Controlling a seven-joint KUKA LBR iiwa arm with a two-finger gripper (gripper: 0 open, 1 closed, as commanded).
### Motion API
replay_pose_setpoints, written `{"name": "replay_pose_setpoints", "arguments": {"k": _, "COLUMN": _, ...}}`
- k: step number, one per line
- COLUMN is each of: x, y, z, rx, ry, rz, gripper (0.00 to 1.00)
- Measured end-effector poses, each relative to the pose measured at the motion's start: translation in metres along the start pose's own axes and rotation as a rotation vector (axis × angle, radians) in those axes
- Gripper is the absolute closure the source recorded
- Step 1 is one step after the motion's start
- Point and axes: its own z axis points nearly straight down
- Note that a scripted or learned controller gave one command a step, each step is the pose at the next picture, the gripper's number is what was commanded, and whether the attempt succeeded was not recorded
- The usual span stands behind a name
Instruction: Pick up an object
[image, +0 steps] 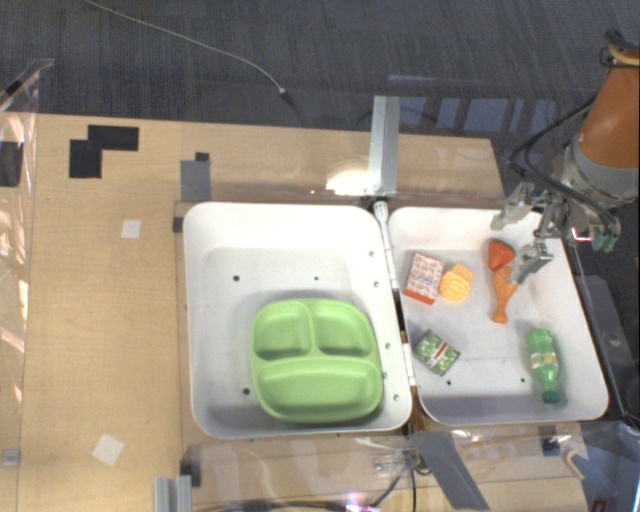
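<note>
My gripper (522, 240) hangs over the upper right part of the right bin (590, 400), its fingers open with nothing held between them. Just left of and below it lies a red toy piece (499, 253), with an orange carrot-like toy (501, 297) under that. Further left in the same bin are a red-and-white carton (423, 277) and a yellow toy (456, 284). A small green box (436, 351) lies near the bin's middle. Along the right side rests a green bottle (542, 365).
The left bin (215, 250) bears a green divided plate (317, 358). A metal post (383, 145) stands behind the wall between the bins. Black cables (540, 140) run near the arm at the upper right.
</note>
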Motion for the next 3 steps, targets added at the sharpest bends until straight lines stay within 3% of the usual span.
{"name": "replay_pose_setpoints", "arguments": {"k": 1, "x": -0.005, "y": -0.015, "z": 0.136, "rx": -0.001, "ry": 0.009, "rz": 0.253, "gripper": 0.00}}
{"name": "replay_pose_setpoints", "arguments": {"k": 2, "x": -0.011, "y": -0.014, "z": 0.118, "rx": 0.001, "ry": -0.009, "rz": 0.245, "gripper": 1.00}}
{"name": "replay_pose_setpoints", "arguments": {"k": 3, "x": 0.032, "y": 0.024, "z": 0.146, "rx": -0.001, "ry": -0.007, "rz": 0.910, "gripper": 1.00}}
